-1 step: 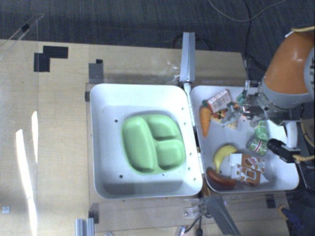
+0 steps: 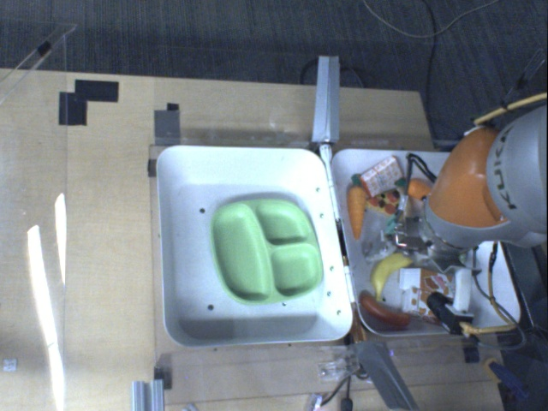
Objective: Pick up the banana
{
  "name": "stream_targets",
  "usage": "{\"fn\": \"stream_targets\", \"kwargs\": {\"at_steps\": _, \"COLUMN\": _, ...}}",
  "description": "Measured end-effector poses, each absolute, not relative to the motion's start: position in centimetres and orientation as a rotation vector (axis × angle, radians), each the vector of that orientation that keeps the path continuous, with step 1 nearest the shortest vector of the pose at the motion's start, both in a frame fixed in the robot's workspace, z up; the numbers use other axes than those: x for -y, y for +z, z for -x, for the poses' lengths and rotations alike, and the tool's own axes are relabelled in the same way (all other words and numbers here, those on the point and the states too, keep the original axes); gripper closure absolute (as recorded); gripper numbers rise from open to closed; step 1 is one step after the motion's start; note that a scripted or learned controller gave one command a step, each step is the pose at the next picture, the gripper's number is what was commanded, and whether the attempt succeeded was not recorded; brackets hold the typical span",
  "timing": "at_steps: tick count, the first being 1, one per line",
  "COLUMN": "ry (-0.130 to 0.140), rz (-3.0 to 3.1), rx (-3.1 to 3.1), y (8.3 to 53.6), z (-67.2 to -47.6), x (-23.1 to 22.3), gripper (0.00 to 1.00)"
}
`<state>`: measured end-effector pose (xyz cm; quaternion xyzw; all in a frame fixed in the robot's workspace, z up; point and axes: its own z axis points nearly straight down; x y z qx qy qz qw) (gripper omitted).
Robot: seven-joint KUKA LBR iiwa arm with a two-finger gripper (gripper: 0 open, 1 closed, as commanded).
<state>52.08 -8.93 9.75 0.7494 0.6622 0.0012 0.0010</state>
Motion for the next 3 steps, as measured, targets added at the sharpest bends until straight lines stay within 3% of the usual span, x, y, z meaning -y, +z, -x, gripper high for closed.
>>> {"fn": "stream_targets", "kwargs": {"at_steps": 1, "ry": 0.026, "rz": -2.421, "rx": -1.976, "y": 9.0, "z": -49.5, "x": 8.4, "gripper": 0.00}}
{"fn": "stream_targets", "kwargs": {"at_steps": 2, "ry": 0.032, "rz": -2.417, "rx": -1.979, "y": 10.2, "z": -49.7, "x": 8.3, "gripper": 1.00}}
{"fn": "stream_targets", "kwargs": {"at_steps": 3, "ry": 0.006, "rz": -2.530, "rx": -1.856, "y": 20.0, "z": -54.9, "x": 6.2, "gripper": 1.00}}
